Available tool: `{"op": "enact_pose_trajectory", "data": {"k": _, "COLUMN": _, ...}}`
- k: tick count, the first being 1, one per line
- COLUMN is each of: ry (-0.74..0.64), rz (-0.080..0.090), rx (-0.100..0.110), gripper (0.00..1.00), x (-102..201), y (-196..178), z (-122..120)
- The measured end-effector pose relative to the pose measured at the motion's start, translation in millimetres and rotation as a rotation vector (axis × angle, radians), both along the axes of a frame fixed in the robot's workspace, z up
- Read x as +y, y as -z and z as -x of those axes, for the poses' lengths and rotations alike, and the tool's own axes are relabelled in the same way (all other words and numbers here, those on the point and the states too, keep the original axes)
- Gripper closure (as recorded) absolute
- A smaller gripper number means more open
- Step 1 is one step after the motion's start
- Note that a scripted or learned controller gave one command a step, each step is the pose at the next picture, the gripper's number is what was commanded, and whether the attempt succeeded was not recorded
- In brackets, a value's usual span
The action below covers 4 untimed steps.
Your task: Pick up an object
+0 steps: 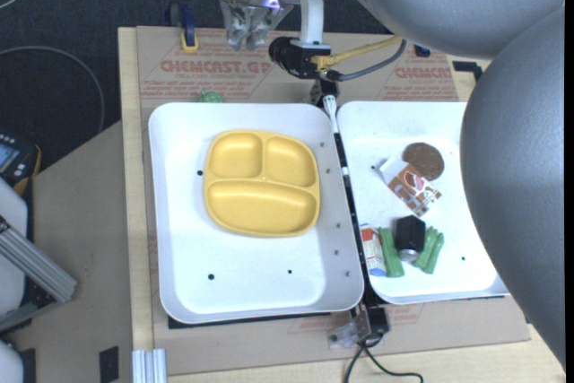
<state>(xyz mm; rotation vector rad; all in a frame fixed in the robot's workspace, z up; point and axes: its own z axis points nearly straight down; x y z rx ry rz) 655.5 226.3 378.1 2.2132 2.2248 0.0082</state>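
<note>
Dark carpet surrounded the bench, and on a brown board lay two shallow white bins side by side, the left bin (179, 274) and the right bin (466, 278) meeting along a shared rim. Taking the yellow divided plate (262, 182) as the landmark, it sat in the upper middle of the left bin, with bare white floor below it and to its left. To its right, across the shared rim, lay the small candidates for picking: a brown round disc (423, 161), a red and white wrapper (411, 187) just below the disc, and further down a black block (410, 234) resting between green pieces (431, 250). The gripper (249, 24) hung above and beyond the plate, past the far edge of the bins, and whether its jaws were spread or pressed together could not be told from this slant. The plate looked like stiff, light moulded plastic, smooth and probably slippery, so its raised outer rim or one of the dividing ridges seemed the sensible place to pinch (a flat centre offers nothing to close on). The small items looked light too; the wrapper likely crumpled under pressure, and the black block seemed firmest. Room was generous around the plate, while the right-hand cluster was crowded, the grey arm looming over that side.
</note>
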Motion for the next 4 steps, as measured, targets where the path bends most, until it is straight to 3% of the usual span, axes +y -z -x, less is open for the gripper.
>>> {"op": "enact_pose_trajectory", "data": {"k": 4, "ry": -0.007, "rz": 0.000, "rx": -0.010, "gripper": 1.00, "x": 3.2, "y": -42.6, "z": -0.6}}
